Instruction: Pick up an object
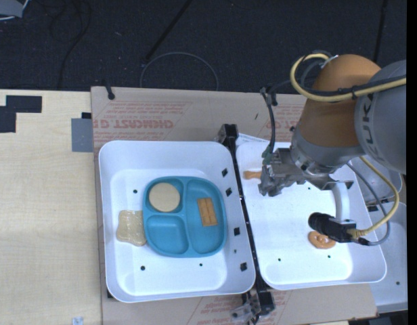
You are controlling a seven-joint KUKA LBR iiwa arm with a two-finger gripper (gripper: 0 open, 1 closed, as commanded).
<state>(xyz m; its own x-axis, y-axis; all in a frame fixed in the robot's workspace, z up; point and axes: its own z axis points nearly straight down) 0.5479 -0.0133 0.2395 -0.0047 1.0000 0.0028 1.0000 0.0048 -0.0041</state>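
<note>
The likeliest thing to lift is the small orange-tan stick-shaped piece [252, 175], lying flat on the floor of the right shallow white bin [310, 276], close to that bin's left wall and just beside the gripper [269, 188]. It looks like toy food, so I judge it light and stiff, probably smooth plastic that could slip; its low, thin profile leaves little to grip, and a pinch across its narrow width near the middle seems safest. Its far end is partly hidden by the gripper's body, so its full length is unclear.

The grey two-finger gripper hangs low over the bin floor, and nothing is visibly held. Whether it stands wide or closed I cannot tell from this angle.

Farther right in the same bin, a round orange-brown pretzel-like piece [322, 240] lies partly under a black cable fitting [330, 225].

The left white bin [120, 276] holds a blue three-compartment tray [174, 239], with a round tan disc [164, 196] and an orange rectangular cracker-like piece [207, 212] in separate compartments, and a pale yellow lumpy piece [130, 227] touching the tray's left edge.
</note>
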